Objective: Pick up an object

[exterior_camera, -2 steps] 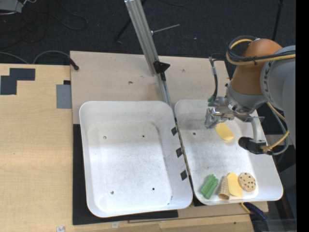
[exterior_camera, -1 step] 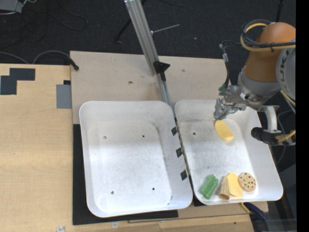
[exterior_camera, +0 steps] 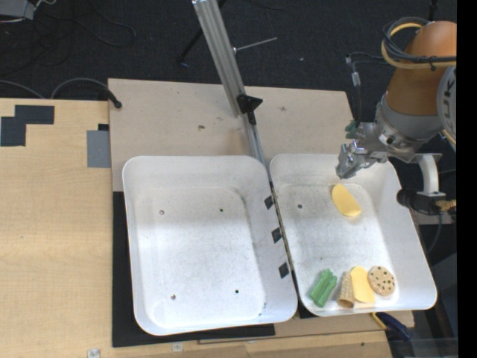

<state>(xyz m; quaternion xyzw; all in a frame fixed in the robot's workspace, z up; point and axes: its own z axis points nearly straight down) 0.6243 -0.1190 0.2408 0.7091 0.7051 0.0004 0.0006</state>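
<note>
white bins: two shallow trays are seen side by side on the tabletop (exterior_camera: 186, 118), left bin (exterior_camera: 149, 177) and right bin (exterior_camera: 406, 237).
gripper: the gripper (exterior_camera: 349, 164) is poised over the right bin's far edge; whether it is open or closed cannot be told.
yellow object: a rounded yellow piece (exterior_camera: 346, 200) is seen just below the gripper, apart from it.
near corner: a green piece (exterior_camera: 323, 287), a cone (exterior_camera: 346, 291), a yellow slice (exterior_camera: 363, 285) and a cookie (exterior_camera: 381, 280) are clustered together.

A pale wooden bench (exterior_camera: 52, 222) is stretching across the left, a tan board (exterior_camera: 179, 118) lying beyond it. A dark floor (exterior_camera: 112, 28) with loose cables (exterior_camera: 89, 13) is filling the far side.
</note>
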